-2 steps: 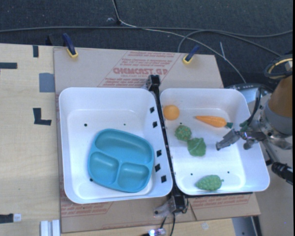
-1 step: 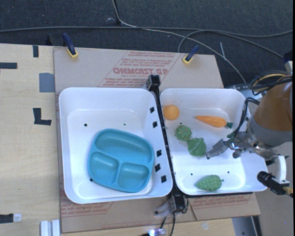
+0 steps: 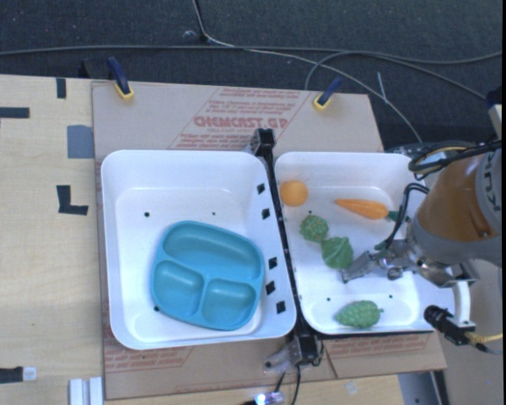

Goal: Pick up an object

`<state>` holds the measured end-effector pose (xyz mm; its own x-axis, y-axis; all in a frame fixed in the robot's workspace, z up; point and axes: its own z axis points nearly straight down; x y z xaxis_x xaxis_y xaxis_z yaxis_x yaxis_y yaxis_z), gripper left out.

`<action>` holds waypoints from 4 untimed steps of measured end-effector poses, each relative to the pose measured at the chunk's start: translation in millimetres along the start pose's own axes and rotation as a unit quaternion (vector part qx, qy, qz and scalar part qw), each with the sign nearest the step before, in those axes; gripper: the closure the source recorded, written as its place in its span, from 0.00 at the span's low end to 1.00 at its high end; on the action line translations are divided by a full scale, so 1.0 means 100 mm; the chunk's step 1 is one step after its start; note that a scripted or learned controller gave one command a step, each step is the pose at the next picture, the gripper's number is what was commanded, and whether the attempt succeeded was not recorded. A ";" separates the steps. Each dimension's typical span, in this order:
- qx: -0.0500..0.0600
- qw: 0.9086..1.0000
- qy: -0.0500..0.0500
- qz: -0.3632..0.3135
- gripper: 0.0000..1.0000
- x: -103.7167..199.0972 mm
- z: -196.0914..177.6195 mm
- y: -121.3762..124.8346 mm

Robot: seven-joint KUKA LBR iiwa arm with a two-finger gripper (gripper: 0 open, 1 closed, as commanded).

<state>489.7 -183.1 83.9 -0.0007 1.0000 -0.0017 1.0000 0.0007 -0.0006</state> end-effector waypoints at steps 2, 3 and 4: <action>-0.002 1.000 0.000 0.000 1.00 0.03 -0.75 -0.02; -0.003 1.000 0.000 0.000 1.00 -0.04 -1.35 0.02; 0.000 1.000 0.001 0.000 1.00 -0.03 -1.39 0.03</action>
<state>492.3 -186.2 222.6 -0.0013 1.0000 0.0001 1.0000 0.0013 -0.0002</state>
